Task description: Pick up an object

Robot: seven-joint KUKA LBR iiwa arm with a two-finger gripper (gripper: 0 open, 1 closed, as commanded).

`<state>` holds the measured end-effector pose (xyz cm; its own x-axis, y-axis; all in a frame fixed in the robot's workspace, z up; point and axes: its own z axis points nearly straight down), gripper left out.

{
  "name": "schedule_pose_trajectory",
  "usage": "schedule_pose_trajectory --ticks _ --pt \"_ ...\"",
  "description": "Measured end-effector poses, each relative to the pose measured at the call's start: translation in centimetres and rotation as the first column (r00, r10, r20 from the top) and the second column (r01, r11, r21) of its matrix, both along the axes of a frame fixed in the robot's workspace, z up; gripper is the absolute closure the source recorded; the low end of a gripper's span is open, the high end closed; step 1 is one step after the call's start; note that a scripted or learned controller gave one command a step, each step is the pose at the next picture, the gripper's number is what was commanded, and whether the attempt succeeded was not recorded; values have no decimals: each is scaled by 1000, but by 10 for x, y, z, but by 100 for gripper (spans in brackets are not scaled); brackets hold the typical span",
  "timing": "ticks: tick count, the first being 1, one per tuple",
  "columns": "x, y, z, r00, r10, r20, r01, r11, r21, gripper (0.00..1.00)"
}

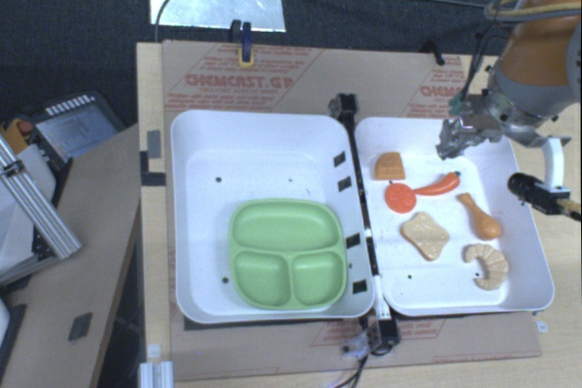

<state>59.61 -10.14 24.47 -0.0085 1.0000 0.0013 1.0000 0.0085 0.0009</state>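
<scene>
Camera view from above: two shallow white plastic bins sit side by side on the table (155, 223). The left bin (195, 195) has a light green plastic plate with three compartments (288, 252) sitting toward its 5 o'clock area.

The right bin (527, 286) is where the toy food is. A small tan waffle-looking square (390, 166) sits around 11 o'clock in that bin. Just below it is a round red tomato slice (399, 197), and a long red-orange chili pepper (437, 185) runs off to the slice's 2 o'clock, looks like it's touching or nearly touching it. A beige slice of bread (426, 235) lies near the middle, at 5 o'clock from the tomato. An orange-brown chicken drumstick (479, 216) lies at 3 o'clock from the bread, and a pale tan croissant (486, 264) sits at the bin's 4 o'clock, just below the drumstick.

The grey arm with the orange band comes in from 2 o'clock, and the gripper (452, 147) hangs over the bin's top edge area, right above the far tip of the chili pepper. Nothing visible between the fingers, and honestly I can't tell how wide apart they are from this angle, it's just a dark clump.
</scene>
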Motion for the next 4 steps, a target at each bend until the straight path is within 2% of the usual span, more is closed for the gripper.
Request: schedule_pose_trajectory --ticks 2,3,4 --pt "-13 108 -3 1000 1 -1 -1 1000 1 100" --pt "-28 158 -2 1000 1 -1 -1 1000 0 100" --pt "-55 203 -25 1000 0 -4 0 1000 1 100"
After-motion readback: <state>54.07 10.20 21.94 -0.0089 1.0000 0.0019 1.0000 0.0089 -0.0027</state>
